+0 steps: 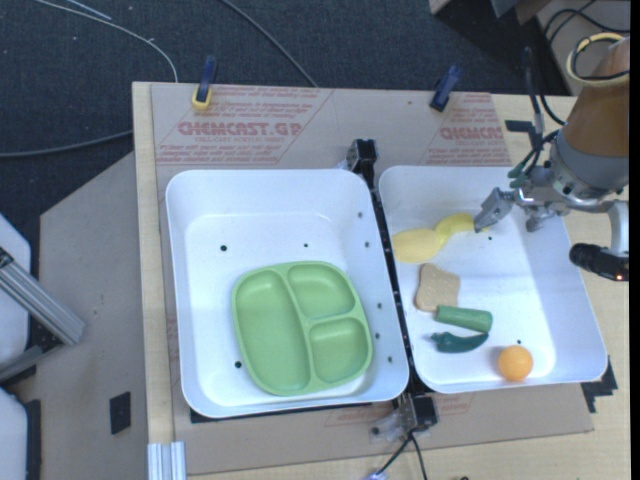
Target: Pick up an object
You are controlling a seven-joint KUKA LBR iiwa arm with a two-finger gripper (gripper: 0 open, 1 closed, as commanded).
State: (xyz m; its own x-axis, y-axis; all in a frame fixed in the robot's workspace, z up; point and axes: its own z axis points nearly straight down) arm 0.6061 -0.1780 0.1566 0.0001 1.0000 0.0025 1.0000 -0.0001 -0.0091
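step: approach, nothing grasped yet | gripper [512, 208]: right of frame over the right white bin [560, 288], jaws spread, nothing between them | target: pale yellow squash-shaped toy [430, 238] just left of it | next: you need to lower and centre before closing
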